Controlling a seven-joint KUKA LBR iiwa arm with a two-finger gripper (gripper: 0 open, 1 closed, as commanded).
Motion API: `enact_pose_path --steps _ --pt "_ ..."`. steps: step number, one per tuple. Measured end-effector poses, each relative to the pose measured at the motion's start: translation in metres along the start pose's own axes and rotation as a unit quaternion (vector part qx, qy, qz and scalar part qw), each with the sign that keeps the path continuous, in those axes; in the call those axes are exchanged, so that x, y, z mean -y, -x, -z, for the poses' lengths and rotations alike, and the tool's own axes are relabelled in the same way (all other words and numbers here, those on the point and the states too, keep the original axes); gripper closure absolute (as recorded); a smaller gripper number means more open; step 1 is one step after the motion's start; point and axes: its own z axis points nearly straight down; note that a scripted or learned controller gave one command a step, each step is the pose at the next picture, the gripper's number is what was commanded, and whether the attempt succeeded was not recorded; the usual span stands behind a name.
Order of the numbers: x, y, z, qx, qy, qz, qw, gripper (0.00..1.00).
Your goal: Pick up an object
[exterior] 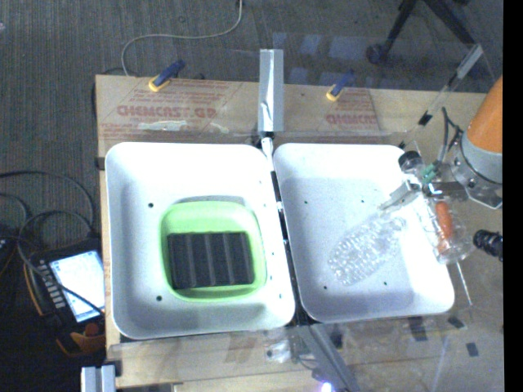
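Observation:
A clear, bumpy plastic object lies slantwise on the floor of the right bin. In the left bin rests a light green dish with a dark ridged insert. My gripper hangs over the right bin's right rim, below the orange band of the arm. It sits just right of the clear object's upper end, and contact between them is unclear. A small orange part shows on the gripper.
A metal post stands behind the gap between the bins. Two blue-and-yellow clamps grip the cardboard backing. Cables and a small lit device lie on the floor at left. Chair legs stand beyond the bench.

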Motion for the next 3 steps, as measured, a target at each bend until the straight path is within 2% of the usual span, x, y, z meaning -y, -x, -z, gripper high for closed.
enact_pose_path --steps 1,2,3 --pt "-0.001 0.016 -0.022 0.0 0.0 0.039 0.9992 0.0" --pt "0.002 0.008 -0.015 -0.001 0.0 0.046 0.9989 0.0" --pt "-0.05 -0.013 -0.061 -0.001 0.0 0.047 0.9989 0.0"
